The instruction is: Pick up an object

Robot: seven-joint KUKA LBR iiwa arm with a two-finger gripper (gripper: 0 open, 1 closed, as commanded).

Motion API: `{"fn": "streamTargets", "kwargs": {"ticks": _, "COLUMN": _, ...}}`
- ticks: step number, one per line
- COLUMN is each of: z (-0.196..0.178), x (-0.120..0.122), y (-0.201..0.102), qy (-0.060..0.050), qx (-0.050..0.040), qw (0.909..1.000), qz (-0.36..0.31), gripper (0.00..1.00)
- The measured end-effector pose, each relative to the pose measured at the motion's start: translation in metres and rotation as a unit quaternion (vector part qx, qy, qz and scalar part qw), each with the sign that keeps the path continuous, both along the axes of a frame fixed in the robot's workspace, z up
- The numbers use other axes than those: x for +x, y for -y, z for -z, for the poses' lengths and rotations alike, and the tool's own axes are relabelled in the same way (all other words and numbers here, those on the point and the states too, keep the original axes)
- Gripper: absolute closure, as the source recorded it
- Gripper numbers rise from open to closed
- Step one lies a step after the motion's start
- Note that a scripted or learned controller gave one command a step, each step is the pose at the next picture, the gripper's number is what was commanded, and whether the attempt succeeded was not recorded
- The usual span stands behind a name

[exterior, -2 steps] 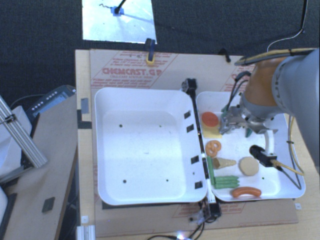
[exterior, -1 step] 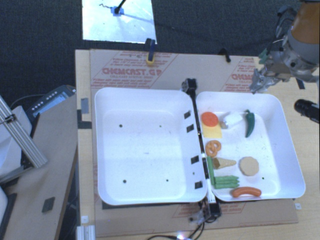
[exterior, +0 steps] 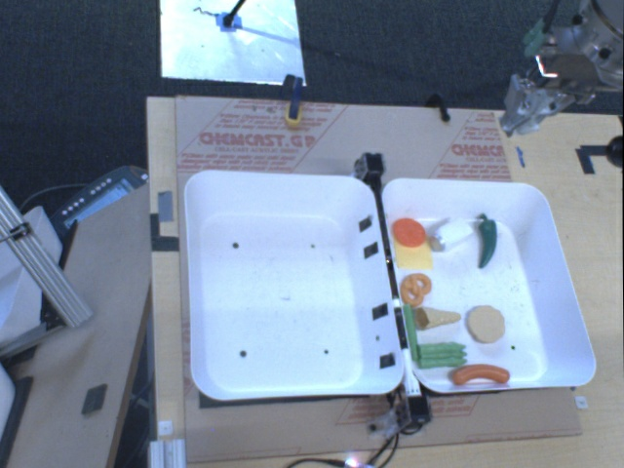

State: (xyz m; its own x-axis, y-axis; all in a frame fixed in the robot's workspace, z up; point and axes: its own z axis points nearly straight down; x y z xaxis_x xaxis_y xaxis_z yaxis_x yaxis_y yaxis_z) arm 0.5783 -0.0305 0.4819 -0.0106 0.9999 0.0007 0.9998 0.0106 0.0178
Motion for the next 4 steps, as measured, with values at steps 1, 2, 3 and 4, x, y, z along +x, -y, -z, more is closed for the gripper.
{"fn": "streamTargets", "kwargs": {"ticks": 1, "z": -0.055, "x": -0.068, "y": -0.036, "qy": -0.007, "qx": 0.0002, "qw": 1.0000, "qz": 0.001, "gripper": 1.00}}
{"fn": "streamTargets", "kwargs": {"ticks": 2, "z": 0.105, "x": -0.066, "y": -0.101, "qy": -0.015, "qx": -0.0005, "qw": 0.9999, "qz": 0.000, "gripper": 1.00}}
{"fn": "streamTargets", "kwargs": {"ticks": 3, "z": -0.042, "x": -0.093, "y": -0.134, "qy": 0.000, "qx": 0.0027, "qw": 1.0000, "qz": 0.001, "gripper": 1.00}}
{"fn": "streamTargets", "kwargs": {"ticks": 4, "z": 0.064, "x": -0.093, "y": -0.207, "qy": -0.012, "qx": -0.0008, "qw": 0.9999, "qz": 0.000, "gripper": 1.00}}
